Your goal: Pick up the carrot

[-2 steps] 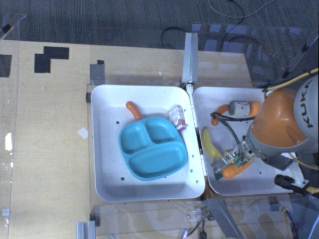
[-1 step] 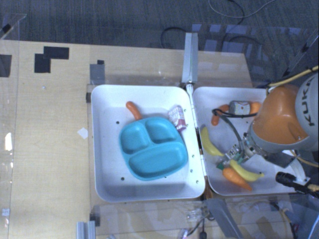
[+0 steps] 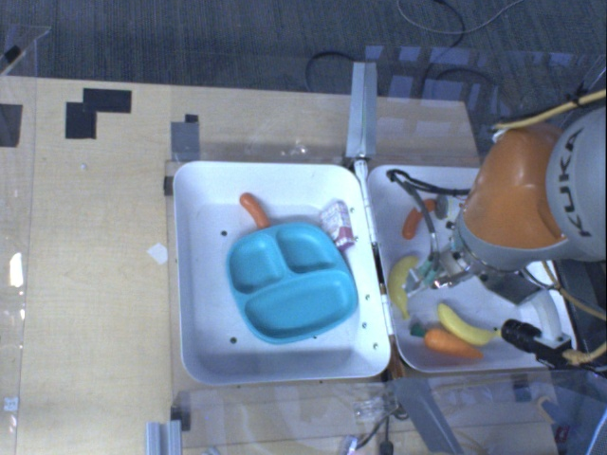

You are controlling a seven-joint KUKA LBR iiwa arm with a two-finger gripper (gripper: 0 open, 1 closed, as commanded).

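Note:
The carrot (image 3: pixel 453 343), orange with a small green top at its left end, lies at the front edge of the right bin (image 3: pixel 560 335). A yellow banana (image 3: pixel 464 324) rests just behind it, touching or nearly touching. My gripper (image 3: pixel 434 273) hangs over the middle of the right bin, behind and slightly left of the carrot and apart from it. The orange band and grey wrist cover much of the bin's right half. Nothing can be made out in the gripper's grasp.
A second yellow banana (image 3: pixel 400 284) lies by the right bin's left wall, and a small orange piece (image 3: pixel 411 223) sits further back. The left bin (image 3: pixel 199 282) holds a blue divided plate (image 3: pixel 292 281), an orange sausage-like piece (image 3: pixel 252 209) and a wrapped packet (image 3: pixel 339 225).

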